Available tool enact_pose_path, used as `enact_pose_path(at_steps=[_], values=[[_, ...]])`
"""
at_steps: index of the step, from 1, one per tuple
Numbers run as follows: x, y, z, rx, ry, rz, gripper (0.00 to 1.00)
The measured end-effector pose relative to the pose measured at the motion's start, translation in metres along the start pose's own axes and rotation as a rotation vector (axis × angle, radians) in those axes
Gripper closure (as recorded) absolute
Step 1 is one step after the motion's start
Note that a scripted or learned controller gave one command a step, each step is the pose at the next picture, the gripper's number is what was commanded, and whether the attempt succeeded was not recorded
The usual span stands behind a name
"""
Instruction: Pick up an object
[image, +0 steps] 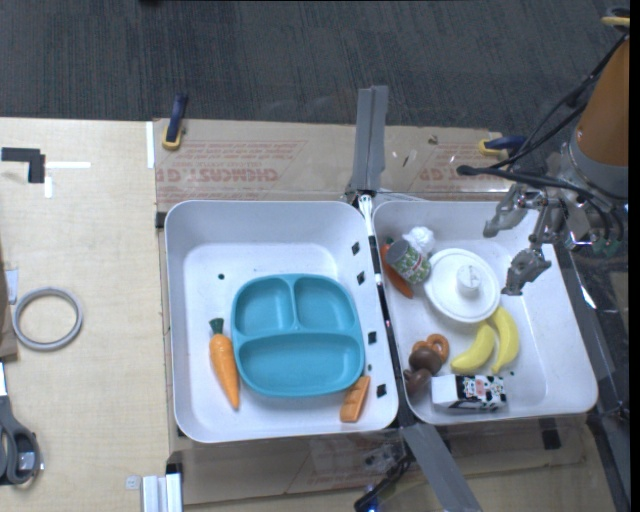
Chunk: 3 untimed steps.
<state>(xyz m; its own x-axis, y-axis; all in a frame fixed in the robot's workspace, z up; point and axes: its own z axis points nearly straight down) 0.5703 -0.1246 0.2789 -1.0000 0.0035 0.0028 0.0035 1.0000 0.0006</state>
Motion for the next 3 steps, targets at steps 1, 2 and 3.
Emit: enact_pose_path(at_steps=[1, 2, 3], values=[[0.003, -0.028, 0.137, 0.004, -0.019, -0.242, 0.0], [0.022, -0.02, 0.16, -0.001, -0.002, -0.191, 0.0], [0.071, -0.08, 0.191, -0.001, 0.0, -0.045, 0.0]])
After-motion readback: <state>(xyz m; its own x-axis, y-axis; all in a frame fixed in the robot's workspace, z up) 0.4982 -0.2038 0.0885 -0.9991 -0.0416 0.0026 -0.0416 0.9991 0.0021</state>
